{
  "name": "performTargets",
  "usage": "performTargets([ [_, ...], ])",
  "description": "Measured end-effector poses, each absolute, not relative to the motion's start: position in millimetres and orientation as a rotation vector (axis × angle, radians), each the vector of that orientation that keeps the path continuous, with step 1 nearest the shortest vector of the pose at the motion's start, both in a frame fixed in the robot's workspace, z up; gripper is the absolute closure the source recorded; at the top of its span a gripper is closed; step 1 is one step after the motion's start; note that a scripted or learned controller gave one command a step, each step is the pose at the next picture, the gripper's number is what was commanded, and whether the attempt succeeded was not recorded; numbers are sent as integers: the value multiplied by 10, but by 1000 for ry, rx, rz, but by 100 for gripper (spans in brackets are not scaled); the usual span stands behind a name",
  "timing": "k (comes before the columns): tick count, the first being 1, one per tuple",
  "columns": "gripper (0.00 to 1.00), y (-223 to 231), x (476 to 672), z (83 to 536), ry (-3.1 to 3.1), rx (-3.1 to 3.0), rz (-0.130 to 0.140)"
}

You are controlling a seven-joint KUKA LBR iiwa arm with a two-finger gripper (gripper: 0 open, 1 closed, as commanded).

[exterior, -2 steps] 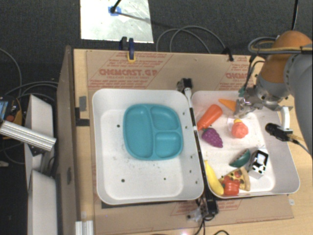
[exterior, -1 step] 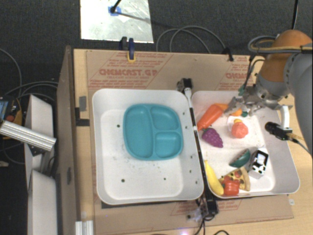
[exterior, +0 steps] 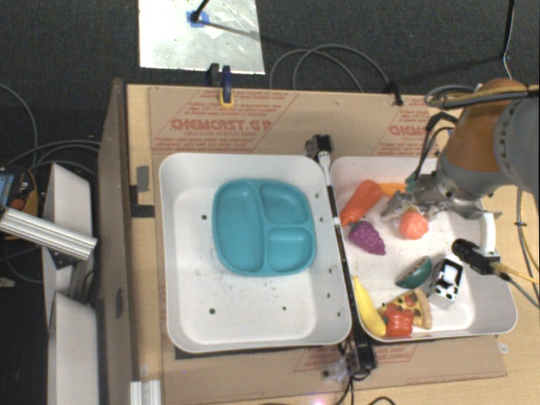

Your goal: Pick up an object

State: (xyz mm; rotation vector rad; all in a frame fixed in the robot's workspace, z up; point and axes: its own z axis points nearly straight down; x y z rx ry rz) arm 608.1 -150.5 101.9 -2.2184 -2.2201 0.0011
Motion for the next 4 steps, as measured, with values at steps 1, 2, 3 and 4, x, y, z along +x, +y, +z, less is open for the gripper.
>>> performTargets([
  [1,0,-1741,6653,883,-2207,-2195,23],
  [2,100,-1771,6613,943,-2208,-2201,32],
  [3,0,-1764,6631,957,-2214,-2204,25],
  [4,0,-1603,6100,854,-2225,-2223,-2],
])
